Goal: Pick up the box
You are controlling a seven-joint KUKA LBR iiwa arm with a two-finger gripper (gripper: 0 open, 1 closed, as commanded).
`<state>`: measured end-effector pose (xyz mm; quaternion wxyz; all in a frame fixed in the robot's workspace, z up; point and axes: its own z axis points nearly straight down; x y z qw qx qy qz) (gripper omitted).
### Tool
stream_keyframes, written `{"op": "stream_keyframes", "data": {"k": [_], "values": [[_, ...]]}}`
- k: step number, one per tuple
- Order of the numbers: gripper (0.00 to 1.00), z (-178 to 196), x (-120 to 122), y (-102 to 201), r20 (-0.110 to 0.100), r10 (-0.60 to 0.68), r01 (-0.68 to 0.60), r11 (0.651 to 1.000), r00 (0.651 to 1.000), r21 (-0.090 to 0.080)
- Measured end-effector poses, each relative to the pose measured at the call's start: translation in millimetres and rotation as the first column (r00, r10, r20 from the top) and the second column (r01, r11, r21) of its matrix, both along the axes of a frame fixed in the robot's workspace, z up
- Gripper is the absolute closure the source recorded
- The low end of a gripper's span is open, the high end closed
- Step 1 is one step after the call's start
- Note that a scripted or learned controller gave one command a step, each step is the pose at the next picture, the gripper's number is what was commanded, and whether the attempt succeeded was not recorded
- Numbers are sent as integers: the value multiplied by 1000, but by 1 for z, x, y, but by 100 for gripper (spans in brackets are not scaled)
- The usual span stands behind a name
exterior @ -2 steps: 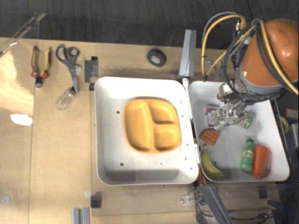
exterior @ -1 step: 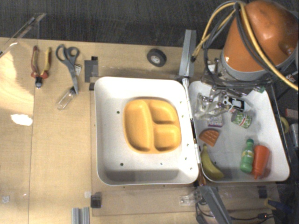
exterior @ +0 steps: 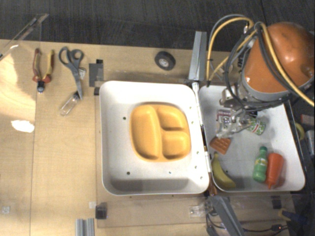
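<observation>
1. Rising closest to the lens, the arm's orange band [exterior: 278,58] sits over the far right corner of the right bin [exterior: 290,186], with yellow and grey cables looped beside it.
2. Below it the tool [exterior: 229,124] hangs over the far left part of that bin. Cables and metal parts clutter it, so I cannot tell whether it is open or closed, and nothing is visibly held in it.
3. The box [exterior: 221,145], small and reddish-brown, lies on the right bin's floor near its left wall, just on the near side of the tool and seemingly apart from it.
4. The step in hand looks like the approach before a grasp. To do it well, the tool should come a little toward the near edge until it is centred over the box, turn to match the box's skewed sides, and drop straight down.
5. The banana [exterior: 222,173] lies close on the near side of the box, and the bin wall is near, so a descent should stay clear of both.
6. Right bin counts: one box, one banana, one green bottle [exterior: 260,164], one orange bottle [exterior: 274,169] touching it, one small green-and-red packet [exterior: 256,127].
7. The left bin [exterior: 110,176] holds one yellow divided tray [exterior: 160,132].
8. On the table [exterior: 49,171]: one pair of scissors [exterior: 74,68], one pair of pliers [exterior: 42,68], one tape roll [exterior: 165,60].
</observation>
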<state>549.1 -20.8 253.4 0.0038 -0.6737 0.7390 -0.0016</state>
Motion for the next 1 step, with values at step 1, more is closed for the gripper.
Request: {"op": "stream_keyframes", "data": {"k": [1], "values": [[100,-42,65,29,-2,-567,567,823,823,5]]}}
